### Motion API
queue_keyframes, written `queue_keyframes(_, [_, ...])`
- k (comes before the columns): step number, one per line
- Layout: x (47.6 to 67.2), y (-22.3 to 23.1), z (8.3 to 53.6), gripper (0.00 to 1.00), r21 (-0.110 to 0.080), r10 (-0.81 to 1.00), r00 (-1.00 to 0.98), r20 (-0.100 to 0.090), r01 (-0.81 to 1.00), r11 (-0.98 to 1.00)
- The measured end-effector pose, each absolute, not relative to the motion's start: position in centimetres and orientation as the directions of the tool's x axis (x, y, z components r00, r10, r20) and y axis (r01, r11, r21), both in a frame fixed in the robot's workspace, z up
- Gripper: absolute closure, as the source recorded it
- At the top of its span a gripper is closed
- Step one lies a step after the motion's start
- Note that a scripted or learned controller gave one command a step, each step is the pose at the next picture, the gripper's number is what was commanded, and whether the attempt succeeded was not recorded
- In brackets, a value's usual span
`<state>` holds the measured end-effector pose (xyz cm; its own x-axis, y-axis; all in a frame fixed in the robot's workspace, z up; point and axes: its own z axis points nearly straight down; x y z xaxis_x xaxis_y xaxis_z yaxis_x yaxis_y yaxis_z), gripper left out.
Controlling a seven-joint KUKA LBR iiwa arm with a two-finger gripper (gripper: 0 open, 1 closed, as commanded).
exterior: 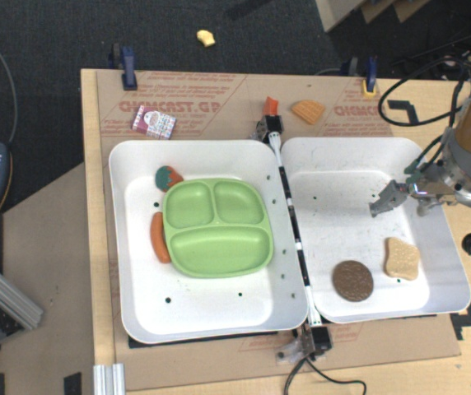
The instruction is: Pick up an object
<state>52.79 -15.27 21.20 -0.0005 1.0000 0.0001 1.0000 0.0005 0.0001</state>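
White right bin (pixel 334 151) holds cookie (pixel 353 280), bread (pixel 402 259); gripper (pixel 402 196) open, empty.

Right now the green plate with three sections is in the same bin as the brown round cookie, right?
Not quite. The camera view shows the green plate in the left bin, with an orange carrot-like piece beside it. The brown round cookie lies in the right bin, near a tan bread-like piece, where the pincer is.
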Motion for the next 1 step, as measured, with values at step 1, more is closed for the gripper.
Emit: queue_keyframes(1, [50.97,-20.31,16.38,0.00,-0.005,1.000,0.004,0.001,1.000,-0.004])
